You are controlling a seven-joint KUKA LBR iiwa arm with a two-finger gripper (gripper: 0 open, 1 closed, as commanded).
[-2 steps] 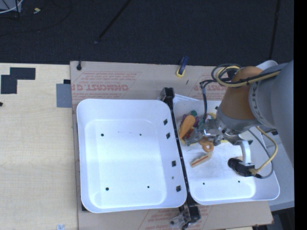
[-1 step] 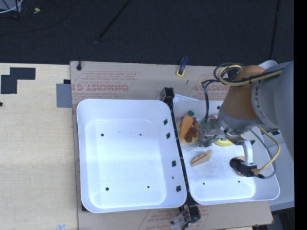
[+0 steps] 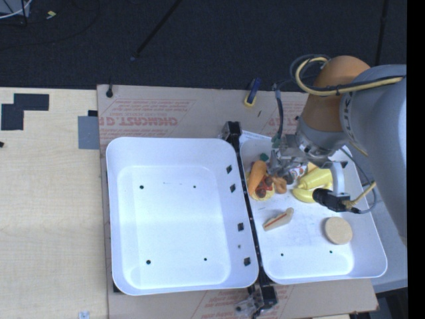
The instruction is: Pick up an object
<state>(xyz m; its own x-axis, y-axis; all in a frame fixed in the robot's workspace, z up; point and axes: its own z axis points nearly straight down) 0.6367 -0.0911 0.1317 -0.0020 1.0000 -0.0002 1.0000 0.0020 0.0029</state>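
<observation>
Even, fairly bright light falls from above. The white bins (image 3: 172, 218) glare softly; shadows stay faint. Detail is slightly soft and grainy.

A robot lab, by the look of it; a grey arm (image 3: 372, 105) with an orange band enters at three o'clock over two white bins (image 3: 133, 271) set on a printed cardboard sheet (image 3: 166, 111) on a plywood bench (image 3: 46, 198). Loose cables (image 3: 20, 5) trail across dark carpet (image 3: 199, 32) at twelve o'clock; a blue clamp (image 3: 252, 93) grips the sheet's far edge.

white bins (image 3: 172, 153), yellow toy (image 3: 313, 181), tan disc (image 3: 338, 230)
</observation>
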